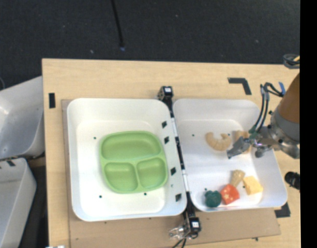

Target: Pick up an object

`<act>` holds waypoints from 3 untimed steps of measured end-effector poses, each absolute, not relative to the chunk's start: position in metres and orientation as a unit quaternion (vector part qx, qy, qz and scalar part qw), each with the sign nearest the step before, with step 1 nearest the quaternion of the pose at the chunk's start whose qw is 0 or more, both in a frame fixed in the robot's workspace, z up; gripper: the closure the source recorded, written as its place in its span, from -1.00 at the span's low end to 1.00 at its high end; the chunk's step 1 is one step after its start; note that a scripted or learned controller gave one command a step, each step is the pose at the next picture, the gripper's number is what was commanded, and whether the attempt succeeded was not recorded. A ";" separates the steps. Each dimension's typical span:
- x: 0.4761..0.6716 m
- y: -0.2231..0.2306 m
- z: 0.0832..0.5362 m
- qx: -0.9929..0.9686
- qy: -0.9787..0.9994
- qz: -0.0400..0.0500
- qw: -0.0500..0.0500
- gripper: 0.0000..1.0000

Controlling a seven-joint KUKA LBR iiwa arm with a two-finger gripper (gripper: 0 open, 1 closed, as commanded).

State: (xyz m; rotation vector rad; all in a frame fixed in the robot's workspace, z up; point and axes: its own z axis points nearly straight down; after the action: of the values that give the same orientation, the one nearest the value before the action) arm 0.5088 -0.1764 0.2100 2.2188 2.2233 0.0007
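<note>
Down at the near edge sits a small cluster in the right bin [197, 118]: a dark green piece [212, 198], a red piece [229, 194], a yellow block [252, 185] and a tan lump [237, 177], all close together by the front wall. Going big to small now: the left bin [80, 190] carries a green divided tray [133, 160], and the right bin has the arm [287, 110] reaching in from the right. Next, the gripper [240, 146], angled down and leftward, fingers slightly parted with nothing between them. Just beside its tips lies the likely target, a tan curved pastry piece [218, 141], resting on the bin floor near the middle of the right bin. Its long axis runs roughly left to right, its ends curling up toward the far wall. I'd call this the approach step, grasp not yet made. Next move, I'd judge, calls for shifting left over the pastry, straddling its narrow width, then closing
</note>
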 end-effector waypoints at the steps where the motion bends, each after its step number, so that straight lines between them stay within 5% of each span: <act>1: 0.502 -0.178 0.166 0.707 0.707 -0.001 -0.001 -1.00; 2: 0.492 -0.182 0.110 0.707 0.707 -0.001 -0.001 -1.00; 3: 0.492 -0.183 0.100 0.708 0.706 -0.001 0.000 -1.00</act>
State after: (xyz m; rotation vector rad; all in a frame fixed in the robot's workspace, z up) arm 0.4922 -0.1834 0.1003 2.2245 2.2186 -0.0025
